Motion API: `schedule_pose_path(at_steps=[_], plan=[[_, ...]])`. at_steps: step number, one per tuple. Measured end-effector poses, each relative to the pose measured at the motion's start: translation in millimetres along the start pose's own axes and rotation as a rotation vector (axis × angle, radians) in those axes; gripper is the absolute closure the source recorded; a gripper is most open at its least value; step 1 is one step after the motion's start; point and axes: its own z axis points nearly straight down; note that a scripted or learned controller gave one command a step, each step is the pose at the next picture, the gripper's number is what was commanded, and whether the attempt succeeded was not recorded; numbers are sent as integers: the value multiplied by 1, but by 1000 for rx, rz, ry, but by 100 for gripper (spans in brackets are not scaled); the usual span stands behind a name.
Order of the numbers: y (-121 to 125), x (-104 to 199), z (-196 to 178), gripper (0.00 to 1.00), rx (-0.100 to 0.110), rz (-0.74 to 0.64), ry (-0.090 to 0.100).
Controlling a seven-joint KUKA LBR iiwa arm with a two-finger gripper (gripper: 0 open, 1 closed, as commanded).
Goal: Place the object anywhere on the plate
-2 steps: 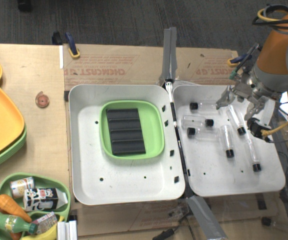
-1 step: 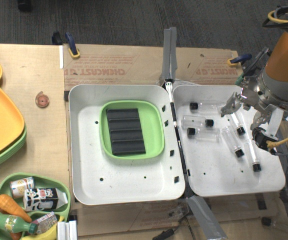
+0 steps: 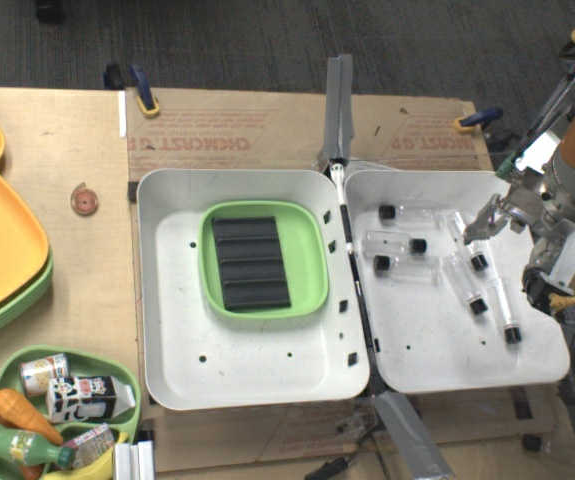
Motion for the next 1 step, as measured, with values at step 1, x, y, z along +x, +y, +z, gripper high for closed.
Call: schedule_pose_path(at_steps=[1], plan=[[-36,-9,28,0,2,224,0]])
